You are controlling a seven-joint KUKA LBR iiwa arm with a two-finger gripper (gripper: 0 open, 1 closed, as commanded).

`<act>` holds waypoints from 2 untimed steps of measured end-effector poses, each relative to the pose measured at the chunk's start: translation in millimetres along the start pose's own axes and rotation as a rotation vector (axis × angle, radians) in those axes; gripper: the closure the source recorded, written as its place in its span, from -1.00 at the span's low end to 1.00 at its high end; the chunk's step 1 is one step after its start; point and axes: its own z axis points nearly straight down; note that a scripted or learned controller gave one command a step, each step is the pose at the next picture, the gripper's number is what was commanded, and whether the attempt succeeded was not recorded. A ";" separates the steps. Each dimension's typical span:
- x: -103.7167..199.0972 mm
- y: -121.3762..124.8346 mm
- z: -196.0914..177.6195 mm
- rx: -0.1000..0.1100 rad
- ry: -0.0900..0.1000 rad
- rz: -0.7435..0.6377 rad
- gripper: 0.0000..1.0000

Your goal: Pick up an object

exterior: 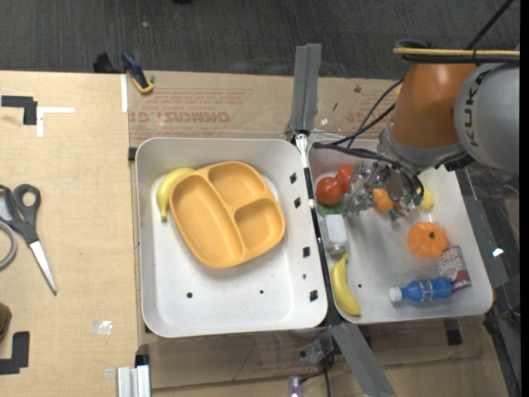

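Crowding the fingers (382, 195), the tomato (329, 190) and small orange piece (383, 199) in the right bin (463, 300) risked a knocked, missed grab; you couldn't tell whether those fingers were apart or together.

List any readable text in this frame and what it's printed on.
"KU": the start of a word in dark letters on the grey arm, cut off by the frame edge.
Red print on the cardboard sheet behind the bins: upside down, too blurred to read.
Labels on the blue bottle and small red-and-white packet: too small to read.
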 end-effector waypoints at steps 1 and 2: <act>-27.9 -33.1 -200.8 -0.002 -0.001 -0.334 1.00; -27.9 -33.1 -200.5 -0.003 0.000 -0.334 -1.00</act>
